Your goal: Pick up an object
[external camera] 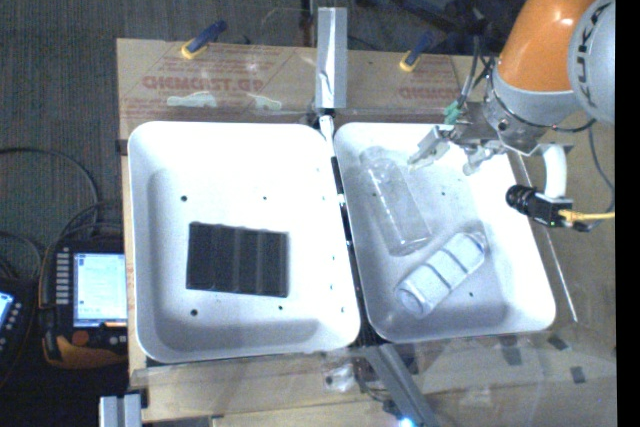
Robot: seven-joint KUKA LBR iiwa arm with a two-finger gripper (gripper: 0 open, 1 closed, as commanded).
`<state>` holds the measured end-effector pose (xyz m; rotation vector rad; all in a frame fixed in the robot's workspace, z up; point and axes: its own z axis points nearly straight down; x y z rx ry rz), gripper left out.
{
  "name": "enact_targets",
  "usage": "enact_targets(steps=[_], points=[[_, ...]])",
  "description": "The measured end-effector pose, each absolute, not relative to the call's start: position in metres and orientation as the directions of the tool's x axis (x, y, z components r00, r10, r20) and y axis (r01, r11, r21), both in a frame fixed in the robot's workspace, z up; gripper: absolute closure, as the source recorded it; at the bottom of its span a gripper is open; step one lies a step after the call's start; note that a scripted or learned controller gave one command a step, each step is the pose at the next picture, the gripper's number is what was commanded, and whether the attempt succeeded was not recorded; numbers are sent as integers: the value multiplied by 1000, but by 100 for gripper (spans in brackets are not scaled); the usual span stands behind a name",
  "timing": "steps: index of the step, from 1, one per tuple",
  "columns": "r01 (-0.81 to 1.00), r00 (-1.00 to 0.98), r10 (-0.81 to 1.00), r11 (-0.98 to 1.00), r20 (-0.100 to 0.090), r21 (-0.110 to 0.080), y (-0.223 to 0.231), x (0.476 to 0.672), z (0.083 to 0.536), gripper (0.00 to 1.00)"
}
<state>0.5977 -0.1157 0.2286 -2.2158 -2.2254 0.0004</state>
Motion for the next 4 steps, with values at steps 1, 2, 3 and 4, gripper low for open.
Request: enact_targets(steps=[1,2,3,4], points=[[1000,-4,1000,4,1,-1,-116,598,229,0],[998,-58,998,58,1,-1,-118,546,183,0],[999,-46,999,46,2,-2,-116,546,112,0],[977,-208,978,208,-14,35,-146,496,95,0]])
